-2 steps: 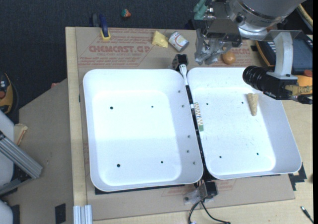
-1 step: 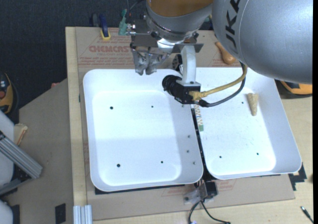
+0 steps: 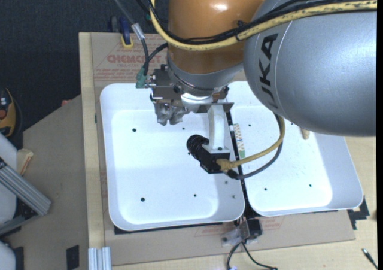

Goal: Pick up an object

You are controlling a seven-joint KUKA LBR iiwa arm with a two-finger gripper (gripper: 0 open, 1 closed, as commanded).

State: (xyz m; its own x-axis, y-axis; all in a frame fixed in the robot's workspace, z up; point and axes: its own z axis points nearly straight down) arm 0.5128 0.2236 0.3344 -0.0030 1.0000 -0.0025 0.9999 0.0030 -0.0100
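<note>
Peeking out from under the big grey arm (image 3: pixel 323 53) at centre right of the frame is a small cream-coloured piece (image 3: pixel 305 135). It's lying on the floor of the right bin (image 3: pixel 299 197), near that bin's upper part. So little of it shows that I can't say what it is.

Moving left, the gripper (image 3: pixel 170 114) hangs over the upper middle of the left bin (image 3: pixel 155 203), well apart from that piece and just under the glossy orange band (image 3: pixel 215 5). From up here it's a cluster of grey metal seen almost end-on. Whether it's open or closed, I can't tell, and I see nothing held in it.

Just below and right of it, a black connector (image 3: pixel 203 156) sits over the seam between the two bins, with a yellow cable (image 3: pixel 263 152) looping off to the right.

Further out, the bins rest on a tan board (image 3: pixel 96 143) with red lettering along its top. A blue and yellow clip (image 3: pixel 125 34) sits at the board's upper left edge.
</note>
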